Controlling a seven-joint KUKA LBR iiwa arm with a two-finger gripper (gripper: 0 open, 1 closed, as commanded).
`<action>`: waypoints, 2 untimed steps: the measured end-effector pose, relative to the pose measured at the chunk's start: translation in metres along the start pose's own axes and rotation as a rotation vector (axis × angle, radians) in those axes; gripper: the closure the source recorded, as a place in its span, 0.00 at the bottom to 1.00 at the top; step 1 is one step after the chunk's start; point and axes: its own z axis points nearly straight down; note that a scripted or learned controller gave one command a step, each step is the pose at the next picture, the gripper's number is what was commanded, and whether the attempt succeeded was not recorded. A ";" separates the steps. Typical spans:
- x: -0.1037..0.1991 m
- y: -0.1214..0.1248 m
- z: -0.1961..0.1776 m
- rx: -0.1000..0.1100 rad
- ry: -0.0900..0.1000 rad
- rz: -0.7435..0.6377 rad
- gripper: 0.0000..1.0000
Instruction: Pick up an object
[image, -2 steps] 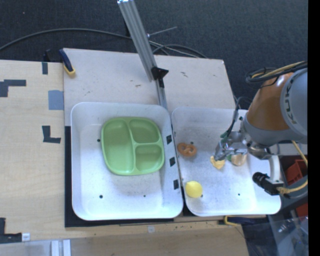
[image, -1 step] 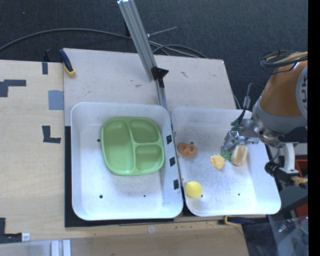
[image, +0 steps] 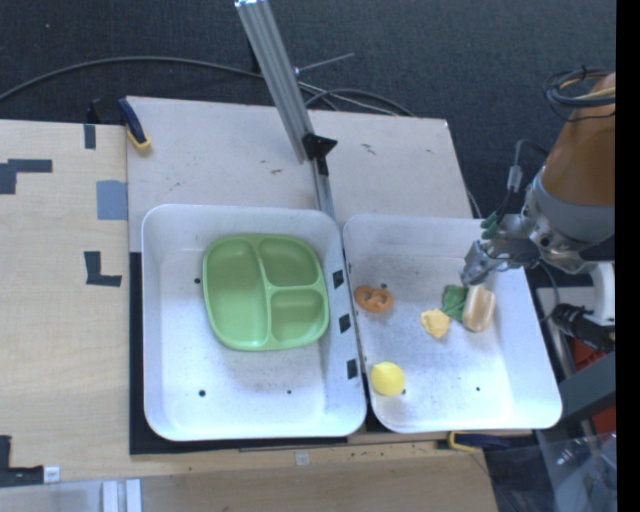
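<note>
The right bin (image: 520, 395) holds several small food toys. An orange pretzel-like piece (image: 374, 299) lies near the bin's left wall. A yellow lemon (image: 387, 378) sits toward the front. A pale yellow chunk (image: 435, 323) lies mid-bin, with a green leafy piece (image: 455, 299) and a tan bread-like roll (image: 479, 308) to its right. My gripper (image: 478, 266) hangs just above the roll and the green piece, at the bin's right side. Nothing shows between its fingers.
The left bin (image: 170, 330) holds a green divided plate (image: 266, 291). A slanted metal rail (image: 285, 85) runs down to the divider between the bins. Cables lie behind the bench, and a blue and yellow clamp (image: 134, 125) sits at its back left.
</note>
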 end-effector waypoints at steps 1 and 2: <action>0.060 0.017 0.007 0.006 0.003 -0.005 1.00; 0.101 0.039 0.021 0.007 0.001 -0.003 1.00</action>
